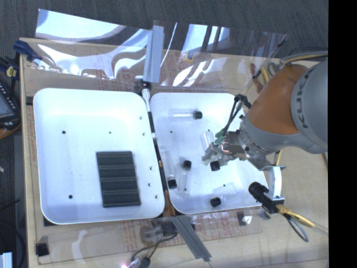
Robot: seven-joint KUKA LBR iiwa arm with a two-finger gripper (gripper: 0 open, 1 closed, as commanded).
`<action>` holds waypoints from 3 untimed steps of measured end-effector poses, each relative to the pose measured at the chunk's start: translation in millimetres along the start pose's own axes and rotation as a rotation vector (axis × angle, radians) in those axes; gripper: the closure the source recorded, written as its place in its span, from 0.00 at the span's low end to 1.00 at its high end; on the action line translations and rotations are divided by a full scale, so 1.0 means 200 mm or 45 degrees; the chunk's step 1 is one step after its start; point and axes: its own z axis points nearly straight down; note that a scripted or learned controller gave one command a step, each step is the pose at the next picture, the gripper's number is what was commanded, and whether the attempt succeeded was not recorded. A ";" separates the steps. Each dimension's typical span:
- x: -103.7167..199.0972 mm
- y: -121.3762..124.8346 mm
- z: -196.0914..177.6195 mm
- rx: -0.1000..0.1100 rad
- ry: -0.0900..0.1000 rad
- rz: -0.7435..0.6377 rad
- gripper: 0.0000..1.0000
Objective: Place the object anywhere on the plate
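clear vial (211, 142) at gripper (215, 156) in right bin (167, 108), grip unclear, dark plate (117, 178) left

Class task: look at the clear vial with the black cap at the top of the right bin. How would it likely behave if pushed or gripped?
The clear vial lies on its side, so it would probably roll when nudged. Its smooth, see-through body looks slippery and light.

You were looking at a robotics lab, a wooden bench (312, 205) with clear plastic shields (111, 35), two white bins (50, 149) fixed side by side, loose cables (295, 219), an industrial arm (295, 110) reaching in.
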 end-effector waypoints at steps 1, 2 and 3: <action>0.57 -0.09 0.03 0.005 0.002 -0.023 1.00; 1.02 -0.14 0.12 0.008 0.002 0.047 1.00; 1.54 -0.21 0.47 0.009 -0.001 0.649 1.00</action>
